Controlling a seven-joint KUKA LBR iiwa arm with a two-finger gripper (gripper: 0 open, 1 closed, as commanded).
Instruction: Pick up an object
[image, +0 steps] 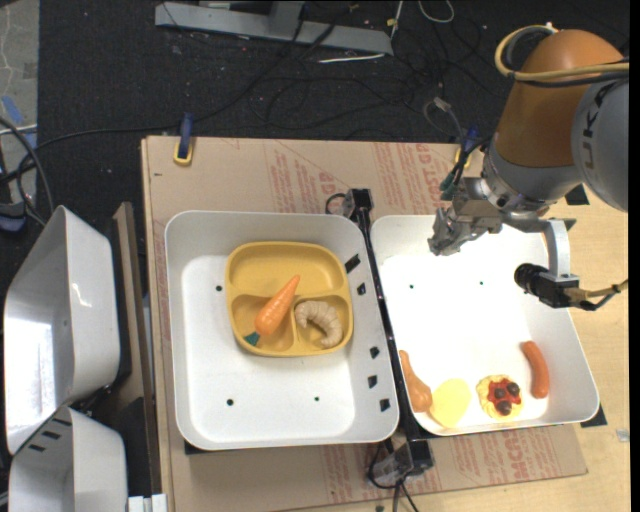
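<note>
Nearby, carrot (277, 305) and shrimp (322, 322) share plate (262, 262).

Plate (240, 268) in left bin (190, 400) — carrot (277, 305) left of shrimp (322, 322) — sausage (537, 368) in right bin (470, 300).

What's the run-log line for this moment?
arm: over right bin far side | pincer: nothing seen held | right bin: sausage, other food | left bin: yellow tray, carrot

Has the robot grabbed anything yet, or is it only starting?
Only starting, it seems. The gripper hangs over the right bin's far end with nothing seen in it. The sausage, yellow disc and little tart lie at the near edge. The whole pick is left.
</note>
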